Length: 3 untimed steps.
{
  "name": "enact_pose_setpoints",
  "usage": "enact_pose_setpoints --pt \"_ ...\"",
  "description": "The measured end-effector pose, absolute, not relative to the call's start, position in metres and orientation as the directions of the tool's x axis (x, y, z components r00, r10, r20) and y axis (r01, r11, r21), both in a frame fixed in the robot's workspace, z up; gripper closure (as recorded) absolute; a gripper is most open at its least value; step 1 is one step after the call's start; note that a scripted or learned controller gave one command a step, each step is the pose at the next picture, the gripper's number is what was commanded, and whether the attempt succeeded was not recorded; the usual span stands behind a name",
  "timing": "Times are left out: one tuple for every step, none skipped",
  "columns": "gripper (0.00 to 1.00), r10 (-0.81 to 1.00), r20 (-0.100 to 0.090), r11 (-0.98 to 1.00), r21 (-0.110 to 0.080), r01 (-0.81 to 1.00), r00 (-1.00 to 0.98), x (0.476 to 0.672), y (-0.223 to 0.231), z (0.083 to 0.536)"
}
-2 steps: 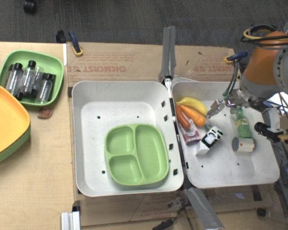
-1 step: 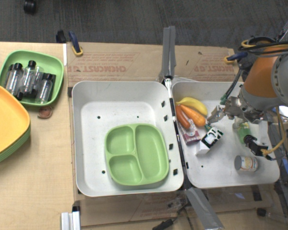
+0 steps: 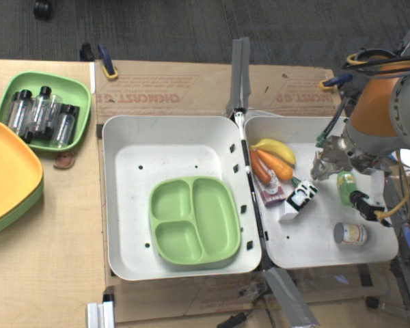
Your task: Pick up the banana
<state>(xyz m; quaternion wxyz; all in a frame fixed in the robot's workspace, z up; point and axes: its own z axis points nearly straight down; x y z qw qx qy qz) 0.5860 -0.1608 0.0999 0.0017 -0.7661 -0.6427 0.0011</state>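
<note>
Banana, yellow and curved (image 3: 275, 148), lies in the right white bin (image 3: 328, 255) touching an orange carrot (image 3: 272, 165); metal two-finger gripper (image 3: 322, 166) hangs nearby, gripping nothing. Brown cardboard (image 3: 157, 91) behind reads "CHEMCRAFT", upside down

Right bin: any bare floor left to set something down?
Bare floor along the front wall of the right bin, left of the can. Back-left is crowded: banana, carrot, pink packet. The hand hangs mid-bin.
</note>
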Motion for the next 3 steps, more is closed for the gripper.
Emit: enact_pose_setpoints --pt "1.00 0.937 0.001 -0.349 0.000 0.937 0.349 0.607 -0.205 0.092" --pt "1.00 0.889 -0.002 -0.458 0.000 0.889 0.458 0.659 -0.201 0.157" --pt "1.00 0.924 -0.002 -0.383 -0.002 0.924 0.383 0.610 -0.209 0.266"
